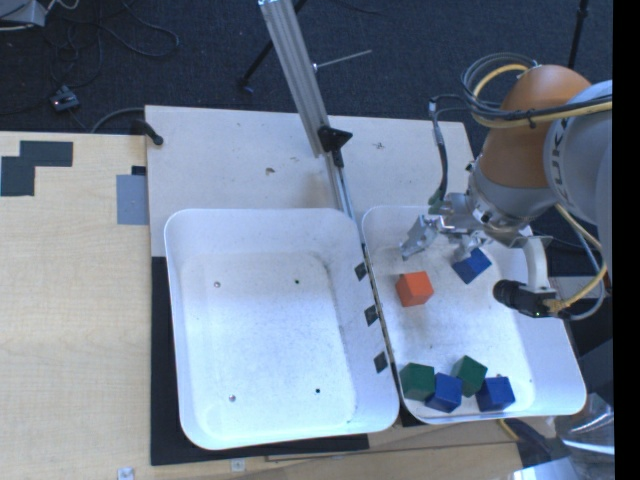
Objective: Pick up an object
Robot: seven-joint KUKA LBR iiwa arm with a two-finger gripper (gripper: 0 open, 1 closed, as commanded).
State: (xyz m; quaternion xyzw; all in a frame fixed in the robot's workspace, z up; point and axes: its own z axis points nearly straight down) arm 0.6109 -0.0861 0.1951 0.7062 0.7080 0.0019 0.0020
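Where blocks [455, 384] crowd the rim, mid-bin [450, 318] lies open.

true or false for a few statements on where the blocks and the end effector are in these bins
1. The orange block lies in the right bin. True.
2. The left bin holds two green blocks. False: both green blocks lie in the right bin.
3. The end effector hangs over the right bin. True.
4. A blue block lies near the end effector. True.
5. The orange block touches the green blocks. False: it lies apart from them.
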